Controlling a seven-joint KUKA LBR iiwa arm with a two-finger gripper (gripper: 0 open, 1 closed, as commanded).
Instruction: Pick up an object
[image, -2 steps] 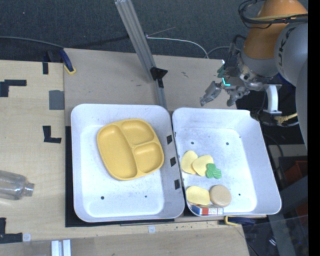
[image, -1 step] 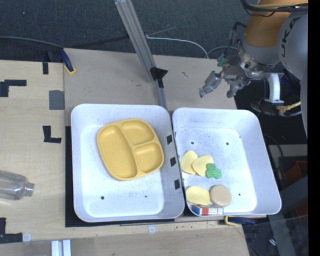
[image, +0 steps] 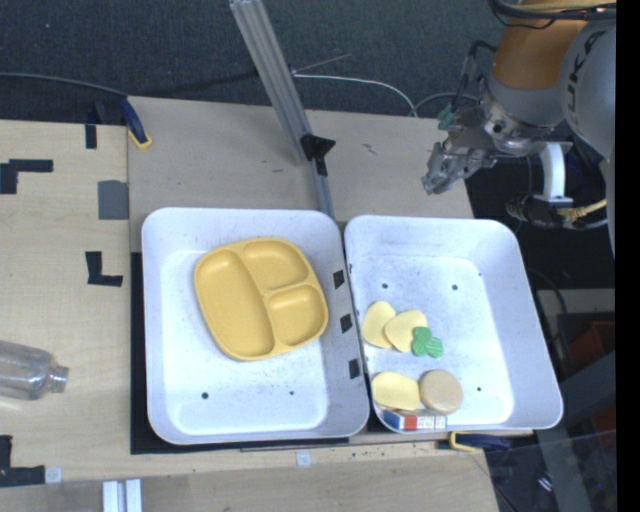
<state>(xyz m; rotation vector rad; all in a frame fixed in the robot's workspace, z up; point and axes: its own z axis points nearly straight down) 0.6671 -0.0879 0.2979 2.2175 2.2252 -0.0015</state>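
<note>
In the right bin (image: 500, 250) lie several small items: two pale yellow chips (image: 393, 327), a small green piece (image: 427, 343), a yellow block (image: 396, 390) and a tan round piece (image: 440, 390), all near the bin's front left. My gripper (image: 440, 175) hangs above the bench behind the right bin's back edge, well apart from those items. Nothing shows between its fingers.
The left bin (image: 165, 300) holds a yellow divided plate (image: 260, 297). A grey metal pole (image: 285, 85) slants down to the gap between the bins. A clear plastic bottle (image: 25, 370) lies on the bench at far left. Cables run behind the bins.
</note>
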